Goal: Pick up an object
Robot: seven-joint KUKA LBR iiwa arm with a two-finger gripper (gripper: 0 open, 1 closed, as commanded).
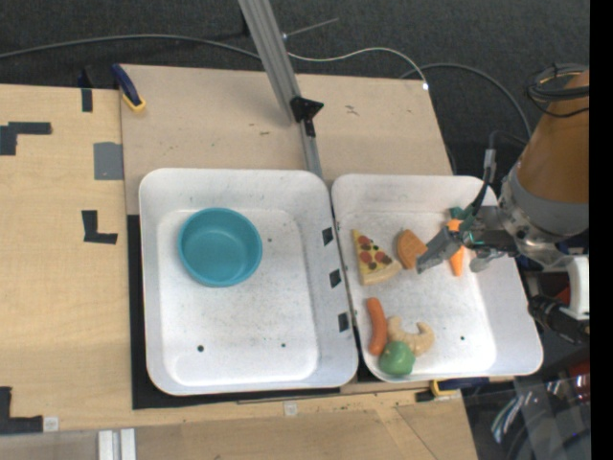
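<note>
My gripper (456, 257) hangs over the right part of the right bin (498, 348), reaching in from the right. Its two dark fingers are spread wide, so it is open. One finger (436, 253) points down-left toward a brown bread-like piece (411, 248). A small orange piece (459, 261) sits in the gap between the fingers, and neither finger presses on it. A toy pizza slice (373, 256) lies to the left of the bread piece. A red sausage (378, 323), a beige lump (413, 333) and a green ball (397, 357) lie near the bin's front edge.
The left bin (172, 343) holds a teal bowl (221, 246). A grey metal rod (278, 56) slants in from the top down to the divide between the bins. Cables run across the dark floor behind the bench.
</note>
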